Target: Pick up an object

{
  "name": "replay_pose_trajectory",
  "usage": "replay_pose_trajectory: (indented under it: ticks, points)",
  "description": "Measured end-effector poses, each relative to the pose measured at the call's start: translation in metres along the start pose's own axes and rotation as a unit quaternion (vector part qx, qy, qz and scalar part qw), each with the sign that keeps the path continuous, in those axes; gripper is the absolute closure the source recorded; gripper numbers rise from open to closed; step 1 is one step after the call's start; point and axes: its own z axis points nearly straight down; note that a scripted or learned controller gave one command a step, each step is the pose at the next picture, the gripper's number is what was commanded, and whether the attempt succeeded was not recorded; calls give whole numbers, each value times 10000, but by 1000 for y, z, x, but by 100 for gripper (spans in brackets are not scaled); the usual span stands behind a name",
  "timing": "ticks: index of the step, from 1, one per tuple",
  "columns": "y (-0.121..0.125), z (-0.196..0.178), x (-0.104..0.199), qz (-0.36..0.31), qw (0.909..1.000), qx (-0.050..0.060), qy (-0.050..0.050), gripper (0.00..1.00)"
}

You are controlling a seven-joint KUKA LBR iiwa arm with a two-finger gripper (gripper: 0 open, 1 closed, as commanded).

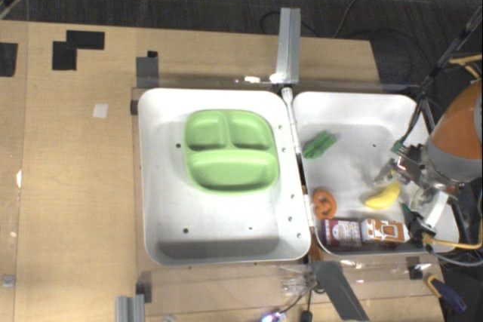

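Robot arm reaching into the right bin (355, 105), its hand (404, 177) beside a banana (383, 197).

The banana is small, yellow and curved, lying flat near the bin's right side with its long axis running from lower left up to the right, its upper end at the hand; I cannot tell whether the hand is clenched or released. Along the front wall lies a dark box (363, 231) on its side, long axis left to right; its label has a brown and white panel, but the writing is too small to read. An orange ring-shaped thing (324, 201) sits just above the box's left end. A green piece (318, 145) lies slanted near the bin's left wall. The left bin (162, 222) holds a green divided plate (229, 149). Both bins rest on a wooden table (68, 185).
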Motion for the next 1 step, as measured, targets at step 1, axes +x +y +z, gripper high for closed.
replay_pose_trajectory:
  ticks: [1]
  points:
    - [41, -18, 21, -723, 9974, -10, 1, 0]
